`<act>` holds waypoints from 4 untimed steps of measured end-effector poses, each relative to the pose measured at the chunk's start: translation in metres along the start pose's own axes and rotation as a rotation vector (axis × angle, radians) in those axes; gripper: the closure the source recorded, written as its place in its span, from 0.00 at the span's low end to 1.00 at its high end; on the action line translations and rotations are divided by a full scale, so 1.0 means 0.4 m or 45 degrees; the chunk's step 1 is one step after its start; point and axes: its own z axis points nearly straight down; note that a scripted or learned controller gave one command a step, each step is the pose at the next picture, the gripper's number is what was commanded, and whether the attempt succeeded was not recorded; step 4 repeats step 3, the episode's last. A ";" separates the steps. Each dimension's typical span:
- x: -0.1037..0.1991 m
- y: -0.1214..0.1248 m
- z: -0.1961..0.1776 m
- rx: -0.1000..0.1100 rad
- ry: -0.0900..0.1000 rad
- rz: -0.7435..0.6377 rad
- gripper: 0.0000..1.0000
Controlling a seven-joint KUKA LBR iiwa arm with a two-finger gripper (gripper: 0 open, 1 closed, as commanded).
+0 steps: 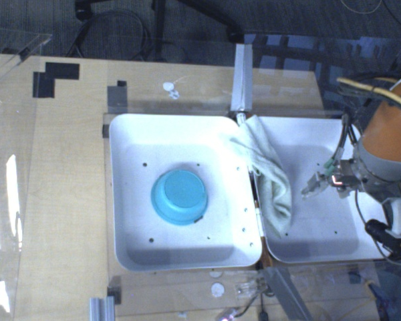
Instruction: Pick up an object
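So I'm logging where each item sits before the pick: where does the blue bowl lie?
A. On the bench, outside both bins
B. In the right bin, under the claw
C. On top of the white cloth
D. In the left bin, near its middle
D: the blue bowl sits near the middle of the left bin, apart from the white cloth in the right bin.

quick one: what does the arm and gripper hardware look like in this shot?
The arm is grey with a rounded orange band above the wrist. A yellowish cable runs over its top, and thin dark cables hang beside it. The gripper is small and pale grey, with a red-and-green spot at its base.
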 end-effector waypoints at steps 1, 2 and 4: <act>0.082 0.141 0.224 -0.012 -0.002 -0.437 0.00; 0.086 0.146 0.199 -0.018 -0.001 -0.439 1.00; 0.133 0.337 -0.002 -0.007 -0.002 -0.493 1.00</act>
